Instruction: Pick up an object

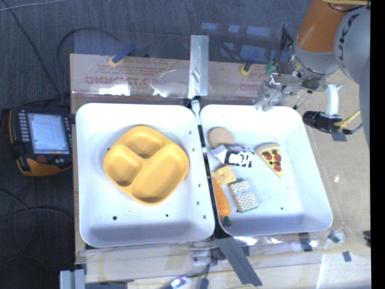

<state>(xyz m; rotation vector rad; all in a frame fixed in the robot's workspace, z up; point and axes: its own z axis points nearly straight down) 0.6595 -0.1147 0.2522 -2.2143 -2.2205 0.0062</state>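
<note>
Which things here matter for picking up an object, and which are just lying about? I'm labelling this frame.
For the job:
gripper
pizza slice
carrot
waffle
brown bun

Lying about:
yellow divided plate
teach pendant

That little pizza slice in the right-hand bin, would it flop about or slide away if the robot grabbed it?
The pizza slice keeps a crisp wedge outline, so it is probably a stiff toy rather than floppy. It looks thin and small, so likely light. Lying flat on the smooth white bin, it may skid when nudged, and its low edge gives little to grip.
</note>
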